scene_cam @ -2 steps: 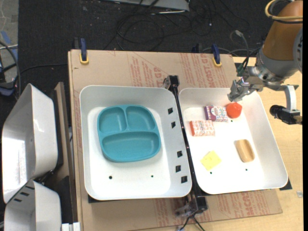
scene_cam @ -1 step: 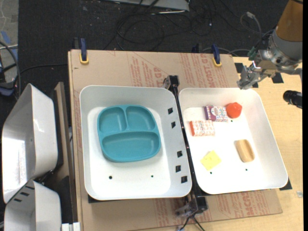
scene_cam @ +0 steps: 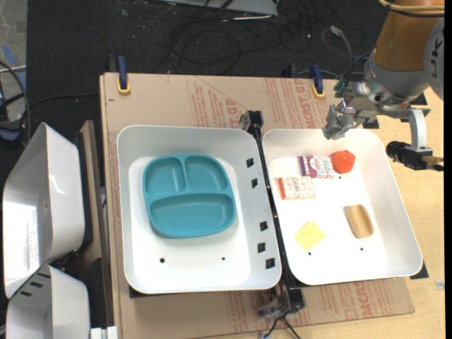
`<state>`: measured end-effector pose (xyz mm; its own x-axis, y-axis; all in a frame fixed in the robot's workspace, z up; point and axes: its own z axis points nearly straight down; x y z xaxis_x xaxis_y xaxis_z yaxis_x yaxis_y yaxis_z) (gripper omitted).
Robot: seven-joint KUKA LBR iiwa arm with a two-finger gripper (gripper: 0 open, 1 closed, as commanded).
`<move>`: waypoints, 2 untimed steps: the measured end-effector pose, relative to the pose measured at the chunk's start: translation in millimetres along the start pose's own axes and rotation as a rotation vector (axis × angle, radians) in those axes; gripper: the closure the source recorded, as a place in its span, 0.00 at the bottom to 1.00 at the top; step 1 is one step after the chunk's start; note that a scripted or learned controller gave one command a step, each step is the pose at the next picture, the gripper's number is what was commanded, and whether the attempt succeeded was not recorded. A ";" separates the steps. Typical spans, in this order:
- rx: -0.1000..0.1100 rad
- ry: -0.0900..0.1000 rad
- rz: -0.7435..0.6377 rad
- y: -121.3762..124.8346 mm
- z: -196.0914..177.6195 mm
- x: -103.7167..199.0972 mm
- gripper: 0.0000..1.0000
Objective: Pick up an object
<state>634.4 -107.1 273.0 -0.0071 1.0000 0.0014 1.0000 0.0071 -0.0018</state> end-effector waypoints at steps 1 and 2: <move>-0.001 0.000 0.000 9.0 12.2 49.6 1.00; -0.002 0.000 -0.002 11.9 9.1 103.7 1.00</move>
<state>645.5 -3.3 264.1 -0.0088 1.0000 0.0016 1.0000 0.0088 0.0005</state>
